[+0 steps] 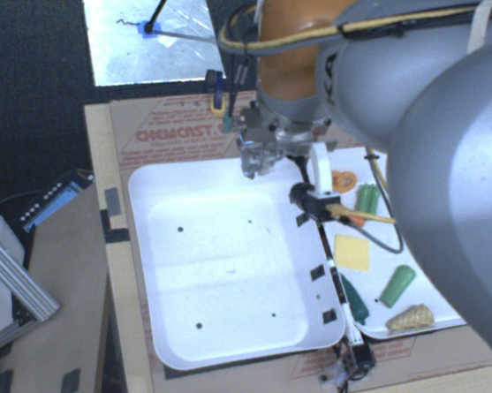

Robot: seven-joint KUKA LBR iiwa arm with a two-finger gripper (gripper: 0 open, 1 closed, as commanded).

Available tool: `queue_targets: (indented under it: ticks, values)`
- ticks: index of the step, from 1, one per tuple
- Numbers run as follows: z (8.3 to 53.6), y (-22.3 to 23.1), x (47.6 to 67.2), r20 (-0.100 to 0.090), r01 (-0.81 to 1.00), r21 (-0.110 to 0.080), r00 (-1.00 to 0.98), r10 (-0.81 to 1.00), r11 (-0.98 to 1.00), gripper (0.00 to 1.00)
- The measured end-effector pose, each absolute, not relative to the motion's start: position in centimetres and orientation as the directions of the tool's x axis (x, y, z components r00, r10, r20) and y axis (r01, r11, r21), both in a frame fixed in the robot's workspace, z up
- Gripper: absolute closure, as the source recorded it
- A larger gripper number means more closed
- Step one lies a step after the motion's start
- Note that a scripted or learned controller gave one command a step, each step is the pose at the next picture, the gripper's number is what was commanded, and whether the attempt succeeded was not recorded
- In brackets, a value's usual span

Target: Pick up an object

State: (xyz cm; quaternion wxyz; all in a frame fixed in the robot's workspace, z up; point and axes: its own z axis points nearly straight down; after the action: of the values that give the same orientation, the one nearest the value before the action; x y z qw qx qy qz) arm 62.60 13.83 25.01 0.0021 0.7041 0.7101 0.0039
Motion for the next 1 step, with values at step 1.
queue_targets:
  ticks: [1]
  values:
    - [27.75, 19.04, 65.16, 0.003, 1.000, 0.007, -0.008, 1.000, 0.008, 1.00]
